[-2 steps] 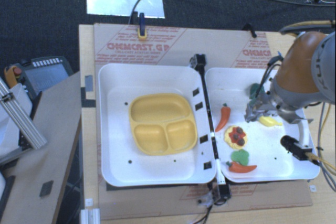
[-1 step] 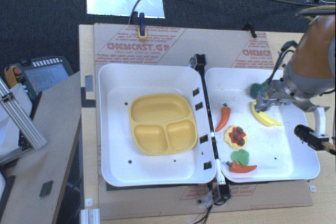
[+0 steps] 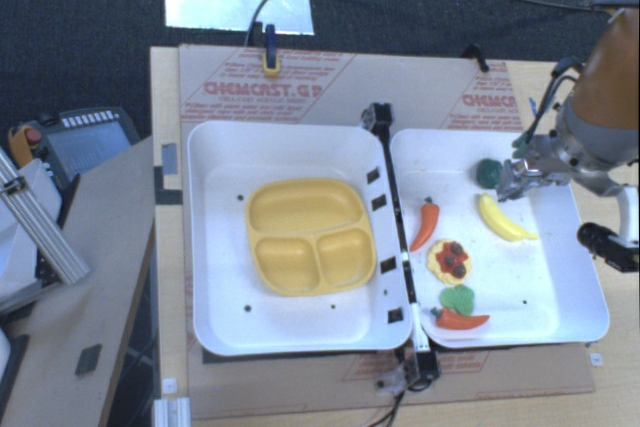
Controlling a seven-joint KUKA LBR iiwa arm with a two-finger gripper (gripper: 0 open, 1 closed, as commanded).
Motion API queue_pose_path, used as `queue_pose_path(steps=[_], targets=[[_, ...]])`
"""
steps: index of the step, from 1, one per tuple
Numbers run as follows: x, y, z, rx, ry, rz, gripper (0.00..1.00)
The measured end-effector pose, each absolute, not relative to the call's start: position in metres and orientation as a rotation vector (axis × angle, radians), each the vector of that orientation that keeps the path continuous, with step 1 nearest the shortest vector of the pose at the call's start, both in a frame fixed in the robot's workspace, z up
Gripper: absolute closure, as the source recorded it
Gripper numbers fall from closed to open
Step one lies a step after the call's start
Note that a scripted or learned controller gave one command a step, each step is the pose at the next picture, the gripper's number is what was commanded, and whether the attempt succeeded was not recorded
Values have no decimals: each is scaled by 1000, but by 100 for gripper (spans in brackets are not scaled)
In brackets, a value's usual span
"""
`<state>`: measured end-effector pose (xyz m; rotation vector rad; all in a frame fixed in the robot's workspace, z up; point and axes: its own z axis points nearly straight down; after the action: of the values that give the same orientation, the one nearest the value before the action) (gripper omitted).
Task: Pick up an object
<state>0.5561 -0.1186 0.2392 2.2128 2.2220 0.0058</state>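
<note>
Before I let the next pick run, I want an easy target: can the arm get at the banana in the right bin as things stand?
Probably yes. The banana lies on bare bin floor just below the end effector, apart from the dark green item and the orange pepper, with nothing on top of it.

Two white bins: the left bin (image 3: pixel 215 215) holds one yellow divided tray (image 3: pixel 305 235) with three compartments. Right of that tray, the right bin (image 3: pixel 570 315) holds six food toys: one banana (image 3: pixel 503 218), two orange-red peppers (image 3: pixel 425 223) (image 3: pixel 462 320), one small pizza (image 3: pixel 449 261), one dark green vegetable (image 3: pixel 488 173), one light green leafy piece (image 3: pixel 457 298).
</note>
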Motion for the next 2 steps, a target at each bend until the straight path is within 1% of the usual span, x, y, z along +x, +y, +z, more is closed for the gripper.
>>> queue_pose_path(steps=[1, 2], targets=[[561, -55, 239, 2209, 2231, 5, 100], [552, 4, 235, 2212, 2231, 2, 100]])
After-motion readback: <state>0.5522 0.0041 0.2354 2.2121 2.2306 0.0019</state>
